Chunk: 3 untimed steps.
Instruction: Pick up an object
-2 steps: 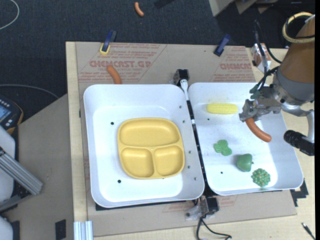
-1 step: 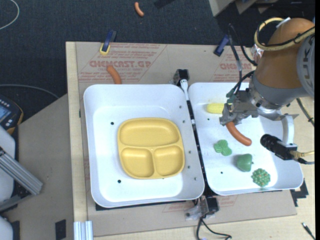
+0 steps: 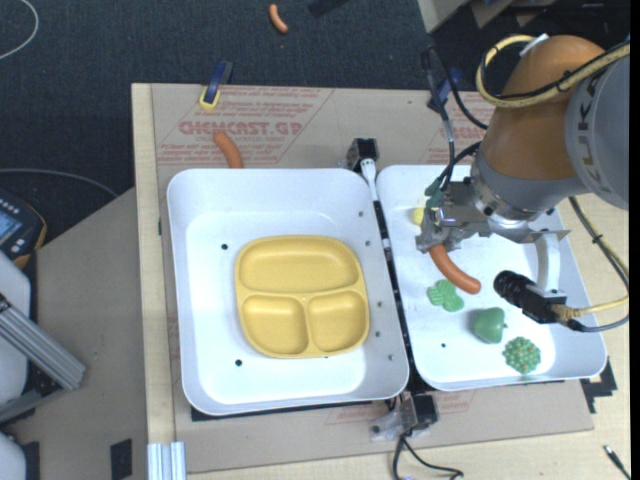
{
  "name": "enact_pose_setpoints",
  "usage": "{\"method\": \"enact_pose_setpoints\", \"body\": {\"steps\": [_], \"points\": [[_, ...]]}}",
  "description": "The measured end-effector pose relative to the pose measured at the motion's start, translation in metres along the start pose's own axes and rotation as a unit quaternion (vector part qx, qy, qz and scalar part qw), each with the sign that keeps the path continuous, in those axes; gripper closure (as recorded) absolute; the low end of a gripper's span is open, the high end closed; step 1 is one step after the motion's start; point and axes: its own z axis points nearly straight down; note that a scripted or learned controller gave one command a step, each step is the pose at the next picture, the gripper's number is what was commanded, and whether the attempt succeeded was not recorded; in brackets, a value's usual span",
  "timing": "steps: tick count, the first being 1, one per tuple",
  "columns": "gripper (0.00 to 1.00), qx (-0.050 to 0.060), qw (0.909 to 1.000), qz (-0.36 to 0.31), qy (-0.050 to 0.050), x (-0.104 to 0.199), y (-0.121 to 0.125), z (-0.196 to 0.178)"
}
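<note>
The long orange sausage-shaped toy [image 3: 454,270] lies in the right white bin [image 3: 560,368], its far end just under the gripper [image 3: 438,230]; whether the tool is wide or narrow I cannot tell, since the wrist hides it. I judge that a grip so near the tip could let it swing or slip out. It might then roll onto the small green leafy toy [image 3: 446,296] just beside it.

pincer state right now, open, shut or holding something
pincer: down in the right bin, right at the upper end of the orange sausage; cannot be told whether it is open, shut or gripping it.
</note>
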Motion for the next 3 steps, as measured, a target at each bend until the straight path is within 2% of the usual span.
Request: {"method": "enact_pose_setpoints", "body": {"steps": [1, 2, 3], "points": [[1.00, 0.001, 1.0000, 0.002, -0.001, -0.002, 0.005, 0.007], [1.00, -0.003, 1.0000, 0.002, -0.001, 0.004, 0.006, -0.012], [1.00, -0.002, 1.0000, 0.002, -0.002, 0.007, 0.010, -0.009]]}}
